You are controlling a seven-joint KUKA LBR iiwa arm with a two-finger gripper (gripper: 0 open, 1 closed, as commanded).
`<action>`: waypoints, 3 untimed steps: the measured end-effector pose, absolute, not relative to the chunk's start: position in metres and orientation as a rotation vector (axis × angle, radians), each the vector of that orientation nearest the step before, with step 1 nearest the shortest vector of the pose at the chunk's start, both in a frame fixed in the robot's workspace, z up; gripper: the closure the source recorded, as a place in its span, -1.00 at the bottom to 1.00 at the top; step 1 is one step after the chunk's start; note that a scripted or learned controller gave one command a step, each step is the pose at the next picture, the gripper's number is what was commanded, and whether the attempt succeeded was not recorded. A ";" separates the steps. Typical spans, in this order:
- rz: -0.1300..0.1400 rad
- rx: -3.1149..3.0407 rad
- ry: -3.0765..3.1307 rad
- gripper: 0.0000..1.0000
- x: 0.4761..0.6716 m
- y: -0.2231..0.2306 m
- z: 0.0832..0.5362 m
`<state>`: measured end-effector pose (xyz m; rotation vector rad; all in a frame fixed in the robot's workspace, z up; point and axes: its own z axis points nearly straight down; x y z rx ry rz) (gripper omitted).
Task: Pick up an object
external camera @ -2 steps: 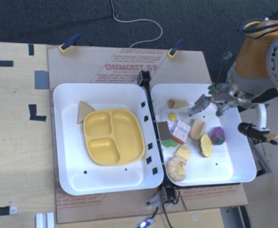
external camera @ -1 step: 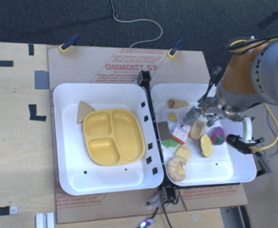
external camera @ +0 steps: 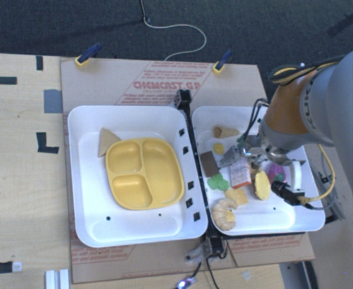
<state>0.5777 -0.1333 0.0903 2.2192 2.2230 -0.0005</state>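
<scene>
toys (external camera: 237, 179) crowd right bin (external camera: 297, 221) beneath pincer (external camera: 247, 155).

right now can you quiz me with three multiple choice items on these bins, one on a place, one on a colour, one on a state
1. Where does the croissant lie?
A. right bin, near its front-left corner
B. left bin, on the tray
C. on the cardboard

2. What colour is the divided tray?
A. blue
B. yellow
C. red

3. How does the divided tray sit?
A. upside down
B. on edge
C. flat, compartments up

Answers: 1 A, it rests low in the right bin beside the divider. 2 B, it is plain yellow. 3 C, its three compartments face up in the left bin.
</scene>
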 end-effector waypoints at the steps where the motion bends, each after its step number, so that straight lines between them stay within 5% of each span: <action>1: 0.004 2.217 2.219 -1.00 0.580 -0.134 0.089; 2: 0.006 2.207 2.208 1.00 0.582 -0.137 0.102; 3: 0.002 2.220 2.222 1.00 0.587 -0.140 0.145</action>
